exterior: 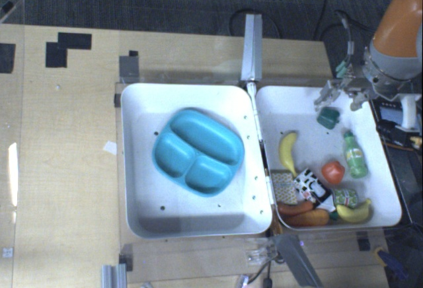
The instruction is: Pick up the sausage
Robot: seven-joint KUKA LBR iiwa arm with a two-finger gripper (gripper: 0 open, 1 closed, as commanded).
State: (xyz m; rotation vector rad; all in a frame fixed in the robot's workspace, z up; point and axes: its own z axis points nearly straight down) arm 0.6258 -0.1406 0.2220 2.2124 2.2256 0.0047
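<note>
Smooth reddish-brown sausage (305, 217), elongated with rounded ends, lying flat at the front edge of the right shallow white plastic bin (390, 195); long axis roughly left-right in the camera view, slightly bowed. Touching a second darker reddish piece just behind it and a curved yellow banana (353, 212) at its right end. Nearby in the same bin: another curved yellow banana (288, 152), glossy round red tomato (333, 172), green plastic bottle (354, 156), black-and-white patterned small box (309, 185), small teal block (328, 117). Left white bin (139, 148) carrying a smooth blue three-compartment plastic plate (198, 150). Pale wooden worktop (66, 148) under both bins. Metal two-finger gripper (342, 96) at the right bin's back, above the teal block, well apart from the sausage; fingers spread wide, nothing between them.
</note>
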